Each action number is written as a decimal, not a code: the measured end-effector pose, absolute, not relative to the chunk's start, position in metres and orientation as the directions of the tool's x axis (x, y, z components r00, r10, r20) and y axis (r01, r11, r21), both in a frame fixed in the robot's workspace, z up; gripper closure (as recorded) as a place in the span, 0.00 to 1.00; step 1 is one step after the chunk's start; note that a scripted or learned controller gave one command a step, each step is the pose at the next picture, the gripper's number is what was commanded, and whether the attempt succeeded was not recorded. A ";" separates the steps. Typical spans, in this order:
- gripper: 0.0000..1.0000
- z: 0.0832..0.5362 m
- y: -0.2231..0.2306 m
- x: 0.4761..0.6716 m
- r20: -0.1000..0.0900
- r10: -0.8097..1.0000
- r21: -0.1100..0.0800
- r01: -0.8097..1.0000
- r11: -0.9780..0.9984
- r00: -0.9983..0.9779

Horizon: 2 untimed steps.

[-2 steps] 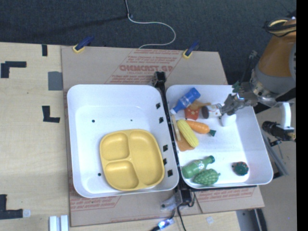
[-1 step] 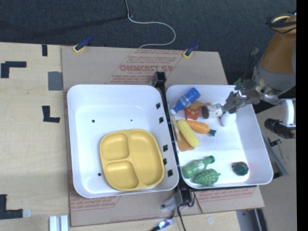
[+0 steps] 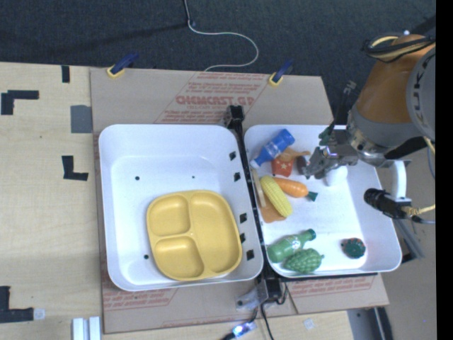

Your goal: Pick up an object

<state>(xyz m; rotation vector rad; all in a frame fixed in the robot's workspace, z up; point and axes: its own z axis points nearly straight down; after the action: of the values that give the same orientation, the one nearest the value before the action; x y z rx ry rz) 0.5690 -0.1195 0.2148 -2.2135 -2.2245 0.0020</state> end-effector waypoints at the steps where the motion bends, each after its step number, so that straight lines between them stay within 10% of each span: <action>1: 1.00 0.213 -0.070 0.553 0.001 1.000 -0.003 1.000 0.005 -0.005; 2: 1.00 0.232 -0.060 0.562 0.001 1.000 0.000 1.000 0.003 -0.003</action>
<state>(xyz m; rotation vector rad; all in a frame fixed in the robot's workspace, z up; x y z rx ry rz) 0.5622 -0.0602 0.2320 -2.2178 -2.2248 -0.0008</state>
